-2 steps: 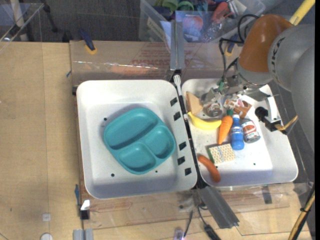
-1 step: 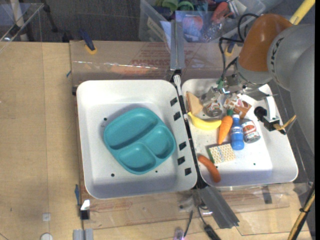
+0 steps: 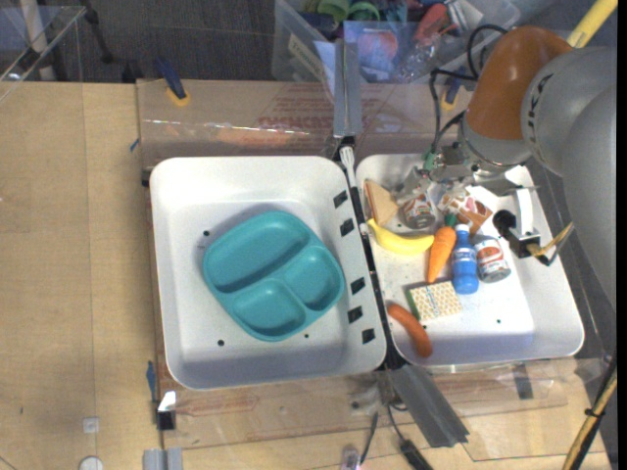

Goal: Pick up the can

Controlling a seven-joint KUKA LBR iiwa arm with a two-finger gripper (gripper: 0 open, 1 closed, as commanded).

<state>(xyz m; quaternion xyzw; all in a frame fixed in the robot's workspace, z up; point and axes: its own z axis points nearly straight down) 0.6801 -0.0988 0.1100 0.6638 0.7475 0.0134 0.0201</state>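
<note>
Can: a small can (image 3: 493, 260) with a red-and-white label lies tipped in the right bin (image 3: 549, 331), beside a blue bottle (image 3: 464, 268) and near a carrot (image 3: 441, 251).
Handling: likely light, rigid and smooth; best gripped across its round body, where it may roll.
Gripper: the gripper (image 3: 438, 176) hangs over the clutter at the bin's far end, apart from the can.
Jaw state: cannot tell; nothing visibly held.

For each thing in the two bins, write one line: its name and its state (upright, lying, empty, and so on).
Teal plate: flat in left bin, compartments bare.
Can: lying on its side, right bin.
Blue bottle: lying.
Carrot: lying.
Banana: lying by the divider.
Pincer: low over the right bin's clutter.
</note>
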